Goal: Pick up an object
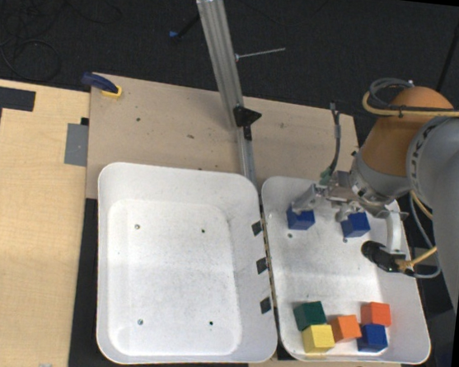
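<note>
The tool (328,219) hangs spread over the right bin's (409,346) far end, pinching nothing; the blocks (343,324) cluster near its front rim. Descending here, it likely shuts on bare floor. Open room lies mid-bin; the left bin (112,189) offers none

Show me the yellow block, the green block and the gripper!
yellow block (318,337), camera view, on its top face
green block (309,315), camera view, on its top face
gripper (327,220), camera view, midway between its two blue fingertips
</note>
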`<state>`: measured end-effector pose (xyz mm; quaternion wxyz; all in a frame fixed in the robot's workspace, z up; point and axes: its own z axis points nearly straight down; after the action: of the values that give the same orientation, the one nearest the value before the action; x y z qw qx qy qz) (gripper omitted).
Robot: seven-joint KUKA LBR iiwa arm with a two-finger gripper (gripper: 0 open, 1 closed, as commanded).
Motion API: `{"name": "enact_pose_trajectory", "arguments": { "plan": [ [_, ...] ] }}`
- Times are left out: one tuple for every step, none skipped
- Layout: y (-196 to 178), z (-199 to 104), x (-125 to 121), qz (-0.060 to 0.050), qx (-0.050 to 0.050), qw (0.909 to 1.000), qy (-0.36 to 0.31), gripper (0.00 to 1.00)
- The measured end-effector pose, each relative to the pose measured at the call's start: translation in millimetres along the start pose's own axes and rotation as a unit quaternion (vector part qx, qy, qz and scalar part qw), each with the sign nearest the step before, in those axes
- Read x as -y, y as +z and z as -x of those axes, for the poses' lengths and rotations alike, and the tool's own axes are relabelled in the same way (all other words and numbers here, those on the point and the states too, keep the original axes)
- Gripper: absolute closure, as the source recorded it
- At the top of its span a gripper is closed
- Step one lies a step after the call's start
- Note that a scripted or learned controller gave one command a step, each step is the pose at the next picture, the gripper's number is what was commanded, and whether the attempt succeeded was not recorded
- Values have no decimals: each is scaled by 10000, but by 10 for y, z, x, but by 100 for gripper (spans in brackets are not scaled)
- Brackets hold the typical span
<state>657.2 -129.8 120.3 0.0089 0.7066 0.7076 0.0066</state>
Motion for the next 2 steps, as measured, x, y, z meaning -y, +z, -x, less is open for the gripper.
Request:
{"name": "enact_pose_trajectory", "arguments": {
  "plan": [
    [-96, 4, -12, 14, -6, 10000, 12, 100],
    [-534, 10, 15, -100, -14, 9999, 7, 100]
  ]
}}
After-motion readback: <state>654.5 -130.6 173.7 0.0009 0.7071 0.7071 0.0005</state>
